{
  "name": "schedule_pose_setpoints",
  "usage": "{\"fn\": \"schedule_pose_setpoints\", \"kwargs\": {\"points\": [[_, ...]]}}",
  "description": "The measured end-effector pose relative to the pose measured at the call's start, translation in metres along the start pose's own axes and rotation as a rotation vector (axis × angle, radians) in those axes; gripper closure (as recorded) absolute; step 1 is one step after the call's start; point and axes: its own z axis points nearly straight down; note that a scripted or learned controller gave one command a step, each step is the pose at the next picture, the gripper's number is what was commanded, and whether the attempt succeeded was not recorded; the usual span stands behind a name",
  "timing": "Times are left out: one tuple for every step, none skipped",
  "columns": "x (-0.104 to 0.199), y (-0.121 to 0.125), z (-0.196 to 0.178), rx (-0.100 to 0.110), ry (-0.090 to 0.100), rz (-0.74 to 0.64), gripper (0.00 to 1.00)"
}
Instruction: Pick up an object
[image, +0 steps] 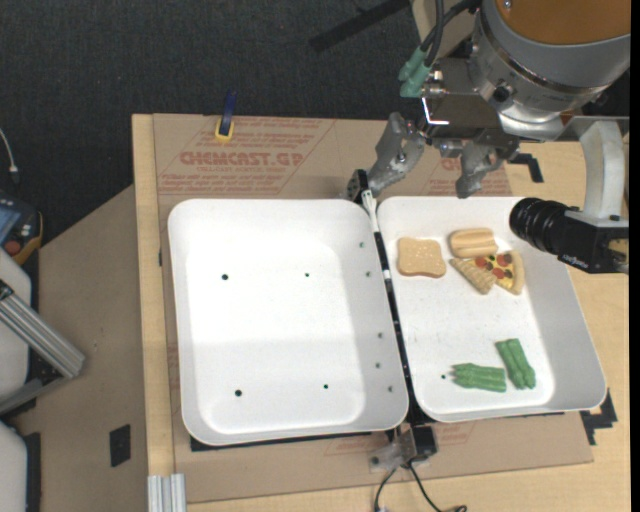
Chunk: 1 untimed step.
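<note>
My gripper (415, 183) hangs open above the far edge of the right bin (560, 395), its two fingers spread wide, nothing between them. In that bin lie a tan toast slice (421, 258), a hot dog bun (472, 242), a pizza slice (491, 272) and two green bean-like pieces (479, 377) (516, 362). The toast sits just in front of the gripper, the bun and pizza a little to its right.
The left bin (200, 400) lies beside the right one on a cardboard sheet (260, 155). A black camera-like cylinder (548, 228) juts in over the right bin's far right edge. A small yellow-blue clip (226, 122) sits at the back.
</note>
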Motion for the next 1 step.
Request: {"fn": "schedule_pose_setpoints", "kwargs": {"points": [[0.0402,-0.0001,0.0002,0.0,0.0,-0.002,0.0]]}}
